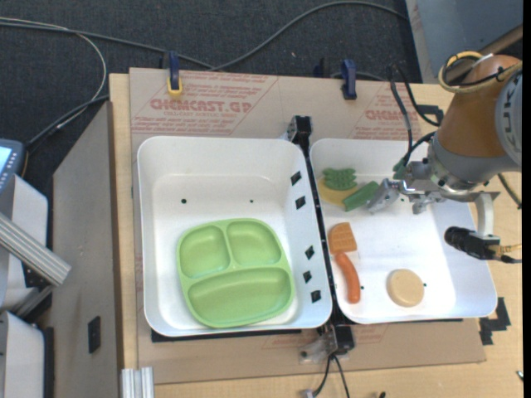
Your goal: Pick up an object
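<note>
The right bin point(448, 264) holds several toy foods. A leafy green piece point(338, 176) lies at its far left on a pale yellow piece point(331, 194), with a dark green wedge point(361, 195) beside them. Nearer the front are an orange-brown slab point(342, 238), an orange carrot-like stick point(352, 279) and a round tan disc point(406, 288). My gripper point(401, 201) hangs low over the back of this bin, open, with nothing between its fingers. Its left finger point(384, 196) is right next to the dark green wedge.
The left bin point(158, 222) holds a light green divided plate point(236, 270). A black divider strip point(309, 214) runs between the bins. Clamps point(174, 73) hold the cardboard base at the back. Cables trail by the arm's wrist point(473, 239).
</note>
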Action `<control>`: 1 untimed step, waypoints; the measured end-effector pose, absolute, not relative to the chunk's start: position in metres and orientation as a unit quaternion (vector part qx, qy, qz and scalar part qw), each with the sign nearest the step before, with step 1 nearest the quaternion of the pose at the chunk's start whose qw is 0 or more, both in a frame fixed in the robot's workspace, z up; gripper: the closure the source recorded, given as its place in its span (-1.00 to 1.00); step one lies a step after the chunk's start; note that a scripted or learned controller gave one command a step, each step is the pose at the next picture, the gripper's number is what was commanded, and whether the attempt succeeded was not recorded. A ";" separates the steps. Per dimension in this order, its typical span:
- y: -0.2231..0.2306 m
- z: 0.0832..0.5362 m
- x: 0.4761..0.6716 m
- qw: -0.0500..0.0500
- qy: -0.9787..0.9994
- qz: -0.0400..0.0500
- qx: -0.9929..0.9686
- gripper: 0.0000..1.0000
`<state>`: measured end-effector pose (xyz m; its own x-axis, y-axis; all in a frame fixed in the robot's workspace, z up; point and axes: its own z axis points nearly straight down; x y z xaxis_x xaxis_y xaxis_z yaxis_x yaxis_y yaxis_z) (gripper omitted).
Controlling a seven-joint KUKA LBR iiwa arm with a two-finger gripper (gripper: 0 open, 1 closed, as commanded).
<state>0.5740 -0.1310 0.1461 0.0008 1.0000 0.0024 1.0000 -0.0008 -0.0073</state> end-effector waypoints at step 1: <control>-0.136 0.102 0.573 0.003 -0.707 0.001 -0.707 -1.00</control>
